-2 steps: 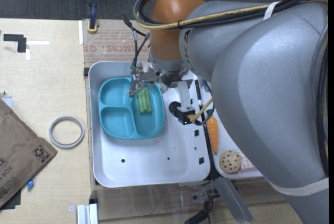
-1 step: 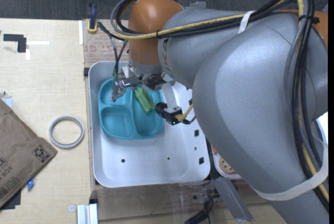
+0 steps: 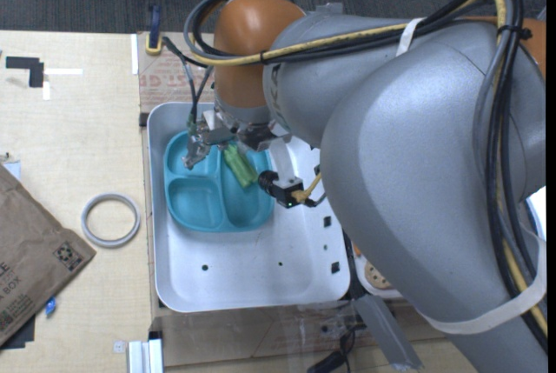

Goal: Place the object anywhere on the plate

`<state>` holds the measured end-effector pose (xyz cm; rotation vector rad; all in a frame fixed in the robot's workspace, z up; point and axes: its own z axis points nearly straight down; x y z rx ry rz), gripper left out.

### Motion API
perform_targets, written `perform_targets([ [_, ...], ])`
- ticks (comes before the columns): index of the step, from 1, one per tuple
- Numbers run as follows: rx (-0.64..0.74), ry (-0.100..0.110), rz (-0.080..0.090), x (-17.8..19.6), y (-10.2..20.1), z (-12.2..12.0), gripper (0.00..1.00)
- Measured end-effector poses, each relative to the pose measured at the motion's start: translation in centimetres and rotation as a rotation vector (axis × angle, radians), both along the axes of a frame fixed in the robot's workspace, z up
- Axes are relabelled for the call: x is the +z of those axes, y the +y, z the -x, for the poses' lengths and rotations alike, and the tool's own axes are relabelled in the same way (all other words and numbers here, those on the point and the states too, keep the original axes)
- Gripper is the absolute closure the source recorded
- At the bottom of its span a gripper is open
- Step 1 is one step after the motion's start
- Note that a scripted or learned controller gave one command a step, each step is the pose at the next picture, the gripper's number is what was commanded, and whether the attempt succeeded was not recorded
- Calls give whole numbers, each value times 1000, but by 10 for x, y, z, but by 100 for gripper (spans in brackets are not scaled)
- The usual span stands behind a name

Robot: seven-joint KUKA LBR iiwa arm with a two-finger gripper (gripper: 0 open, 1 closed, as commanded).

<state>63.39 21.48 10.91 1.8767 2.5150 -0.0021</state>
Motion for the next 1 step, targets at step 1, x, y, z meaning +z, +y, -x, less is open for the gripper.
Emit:
perform_targets([
  [1,99,3,0,160,-44,10,0],
])
